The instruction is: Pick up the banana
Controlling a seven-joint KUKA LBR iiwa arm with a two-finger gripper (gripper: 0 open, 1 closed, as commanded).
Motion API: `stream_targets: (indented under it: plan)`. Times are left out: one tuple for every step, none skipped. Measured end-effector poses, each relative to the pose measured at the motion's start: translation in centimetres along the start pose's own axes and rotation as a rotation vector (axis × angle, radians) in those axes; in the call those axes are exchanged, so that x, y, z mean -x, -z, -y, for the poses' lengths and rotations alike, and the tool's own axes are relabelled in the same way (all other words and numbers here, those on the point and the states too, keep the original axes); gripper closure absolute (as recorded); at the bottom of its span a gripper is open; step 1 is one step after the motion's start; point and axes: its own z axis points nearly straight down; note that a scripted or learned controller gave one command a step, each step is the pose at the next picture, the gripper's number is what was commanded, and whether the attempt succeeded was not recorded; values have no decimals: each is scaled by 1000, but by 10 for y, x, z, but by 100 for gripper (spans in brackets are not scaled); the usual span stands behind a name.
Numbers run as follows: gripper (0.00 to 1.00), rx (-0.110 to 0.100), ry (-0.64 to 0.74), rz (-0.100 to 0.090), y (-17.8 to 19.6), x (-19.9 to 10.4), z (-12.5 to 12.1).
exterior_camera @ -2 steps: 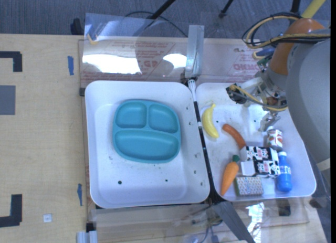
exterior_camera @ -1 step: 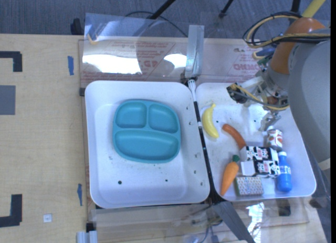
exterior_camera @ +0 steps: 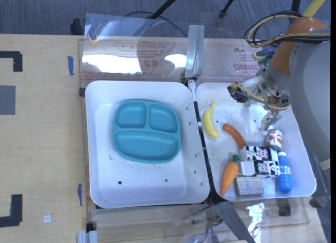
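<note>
While carrots [exterior_camera: 234, 135] lie near, banana [exterior_camera: 210, 121] sits apart.

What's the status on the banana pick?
Gripper up at right bin's far right, apart from the banana. Banana lying by the bin's left wall, untouched. Orange sausage beside it; path otherwise open.

wooden bench [exterior_camera: 42, 147], two white bins [exterior_camera: 142, 184] side by side

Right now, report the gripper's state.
Gripper: cannot be told; it hangs over the right bin, apart from the banana.
</note>
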Motion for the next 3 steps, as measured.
stream_targets:
  plan:
    - [0, 1, -2, -3, 0, 3, -9]
    - [0, 7, -8, -7, 0, 3, 0]
    - [0, 8, 152, -13, 1, 51, 54]
